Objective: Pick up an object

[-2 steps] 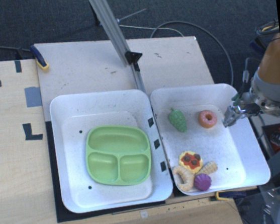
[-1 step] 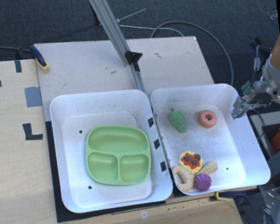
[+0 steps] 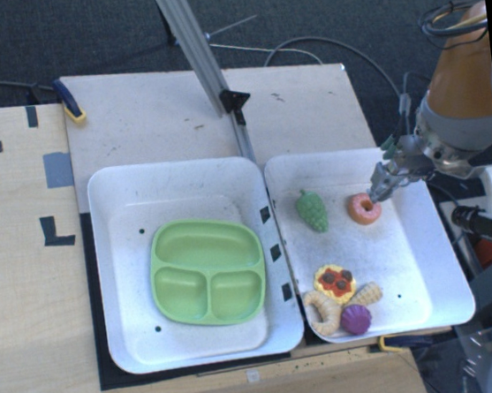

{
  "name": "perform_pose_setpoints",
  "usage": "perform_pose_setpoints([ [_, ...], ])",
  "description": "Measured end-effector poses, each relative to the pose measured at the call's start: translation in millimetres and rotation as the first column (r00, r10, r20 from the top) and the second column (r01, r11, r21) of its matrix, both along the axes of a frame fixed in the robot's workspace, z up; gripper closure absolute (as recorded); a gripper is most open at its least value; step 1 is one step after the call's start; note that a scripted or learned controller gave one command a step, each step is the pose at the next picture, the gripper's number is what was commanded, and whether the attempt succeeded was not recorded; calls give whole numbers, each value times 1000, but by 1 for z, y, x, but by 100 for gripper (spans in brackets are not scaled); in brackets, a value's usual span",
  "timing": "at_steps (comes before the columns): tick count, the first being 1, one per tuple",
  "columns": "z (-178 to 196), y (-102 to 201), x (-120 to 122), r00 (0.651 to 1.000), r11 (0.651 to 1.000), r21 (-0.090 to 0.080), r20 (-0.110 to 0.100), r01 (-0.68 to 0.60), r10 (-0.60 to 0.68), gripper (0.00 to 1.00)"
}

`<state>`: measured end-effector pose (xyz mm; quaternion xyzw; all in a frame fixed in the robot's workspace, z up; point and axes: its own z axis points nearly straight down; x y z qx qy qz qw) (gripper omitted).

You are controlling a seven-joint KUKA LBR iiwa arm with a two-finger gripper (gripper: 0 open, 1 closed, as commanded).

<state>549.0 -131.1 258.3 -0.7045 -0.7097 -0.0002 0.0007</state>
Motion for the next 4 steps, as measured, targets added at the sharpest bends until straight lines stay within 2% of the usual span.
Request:
perform_pose_setpoints([
  [1, -15, 51, 16, 1000, 1000, -1, -2, 1, -1, 100],
  [2, -9, 108, 26, 1000, 1000, 1, 0, -1, 1, 100],
  [3, -10, 151, 42, 1000, 1000, 0, 0, 1, -1, 100],
  [4, -27, 204, 51, 1000, 1000, -1, -2, 1, -1, 100],
])
